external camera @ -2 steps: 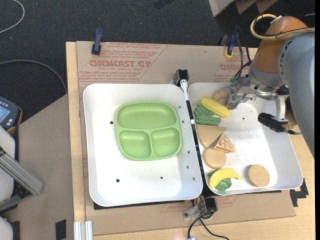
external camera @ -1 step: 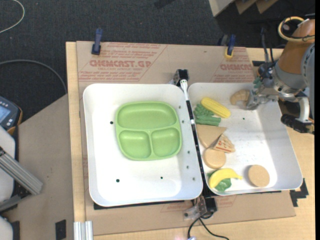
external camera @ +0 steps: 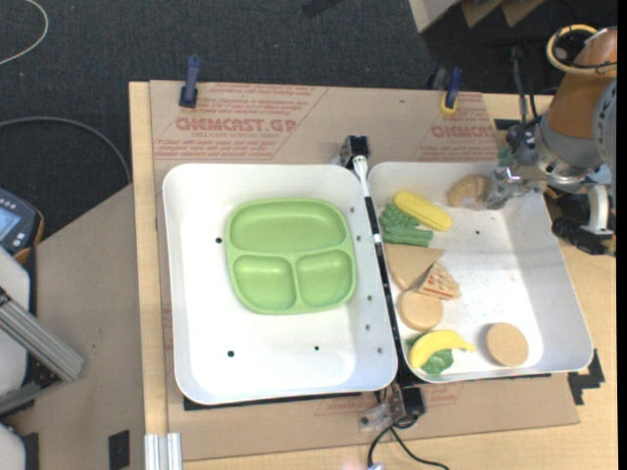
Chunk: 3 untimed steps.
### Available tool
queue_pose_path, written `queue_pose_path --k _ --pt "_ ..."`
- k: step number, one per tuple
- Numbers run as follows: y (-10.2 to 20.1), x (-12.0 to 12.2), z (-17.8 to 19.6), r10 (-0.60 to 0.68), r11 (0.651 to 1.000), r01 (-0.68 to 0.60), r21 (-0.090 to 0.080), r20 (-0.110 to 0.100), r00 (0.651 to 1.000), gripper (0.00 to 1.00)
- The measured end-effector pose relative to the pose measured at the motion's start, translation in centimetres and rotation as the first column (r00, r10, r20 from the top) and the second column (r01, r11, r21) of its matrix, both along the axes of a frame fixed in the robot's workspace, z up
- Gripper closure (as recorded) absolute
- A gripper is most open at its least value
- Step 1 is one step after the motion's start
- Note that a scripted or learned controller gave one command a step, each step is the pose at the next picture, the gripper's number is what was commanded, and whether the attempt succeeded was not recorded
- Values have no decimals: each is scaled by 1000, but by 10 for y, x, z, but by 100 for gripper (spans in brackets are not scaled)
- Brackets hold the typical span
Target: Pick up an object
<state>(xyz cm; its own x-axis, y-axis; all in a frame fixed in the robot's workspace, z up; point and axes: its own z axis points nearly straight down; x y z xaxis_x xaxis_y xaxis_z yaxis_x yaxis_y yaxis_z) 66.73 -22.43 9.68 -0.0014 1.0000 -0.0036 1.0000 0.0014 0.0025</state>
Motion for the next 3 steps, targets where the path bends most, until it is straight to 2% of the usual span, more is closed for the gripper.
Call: queue_pose_path --k 2,3 --pt "0 1 21 3 1000 -3 -5 6 1000 100" --pt "0 -9 100 -2 1000 2 -1 9 1000 100"
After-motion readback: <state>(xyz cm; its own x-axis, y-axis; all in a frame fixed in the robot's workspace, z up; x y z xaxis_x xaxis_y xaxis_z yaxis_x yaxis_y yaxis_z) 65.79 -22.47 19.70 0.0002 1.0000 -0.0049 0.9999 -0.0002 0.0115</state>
